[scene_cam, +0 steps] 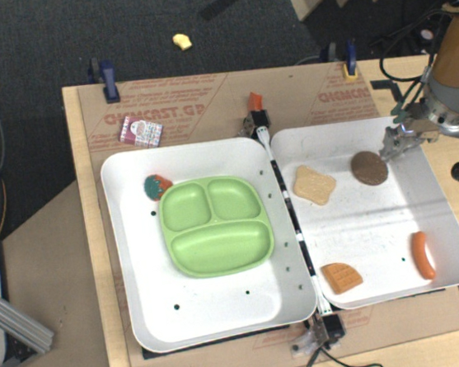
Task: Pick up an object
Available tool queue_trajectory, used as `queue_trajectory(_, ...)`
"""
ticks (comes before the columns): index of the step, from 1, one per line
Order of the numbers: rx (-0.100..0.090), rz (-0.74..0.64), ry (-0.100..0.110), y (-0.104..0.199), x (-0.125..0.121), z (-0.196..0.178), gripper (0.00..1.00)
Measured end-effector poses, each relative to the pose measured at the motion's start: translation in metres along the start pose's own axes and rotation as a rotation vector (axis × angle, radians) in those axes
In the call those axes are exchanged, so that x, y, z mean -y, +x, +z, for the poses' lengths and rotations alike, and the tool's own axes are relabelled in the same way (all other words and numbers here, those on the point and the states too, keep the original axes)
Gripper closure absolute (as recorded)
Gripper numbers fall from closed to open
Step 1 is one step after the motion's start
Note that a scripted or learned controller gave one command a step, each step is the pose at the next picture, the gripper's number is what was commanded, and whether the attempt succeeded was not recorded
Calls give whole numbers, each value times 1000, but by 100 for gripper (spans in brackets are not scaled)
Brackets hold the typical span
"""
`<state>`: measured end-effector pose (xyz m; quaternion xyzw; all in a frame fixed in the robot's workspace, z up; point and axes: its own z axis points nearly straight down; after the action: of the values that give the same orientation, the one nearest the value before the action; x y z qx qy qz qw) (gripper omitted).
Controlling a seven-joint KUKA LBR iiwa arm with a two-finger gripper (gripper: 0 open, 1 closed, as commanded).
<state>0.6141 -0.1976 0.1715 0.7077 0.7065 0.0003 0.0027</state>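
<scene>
Camera view shows, nearest to us, the front edge of the counter [54, 241] with a cable coming out below the two bins. In the right bin [442, 194], an orange-brown piece of toast [341, 276] lies in the near left corner, and a sausage [423, 255] lies near the right wall, on the near side. In the left bin [131, 257], a green tray with three compartments [215, 224] sits in the middle, and a small red and green object [157, 186] lies just beside its far left corner.

Farther back in the right bin, a pale slice of bread [313, 185] lies close to the wall between the bins. To its right lies a round brown patty [370, 168]. The claw [396, 140] is at the far right part of this bin, and the patty is just beside it, on its left and a little nearer to us. I cannot tell how the claw is set, released or clenched, because it is too small and blurred.
</scene>
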Motion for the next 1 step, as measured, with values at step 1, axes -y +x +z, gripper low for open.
queue_trajectory(1,-2,-2,1,2,0,1,0)
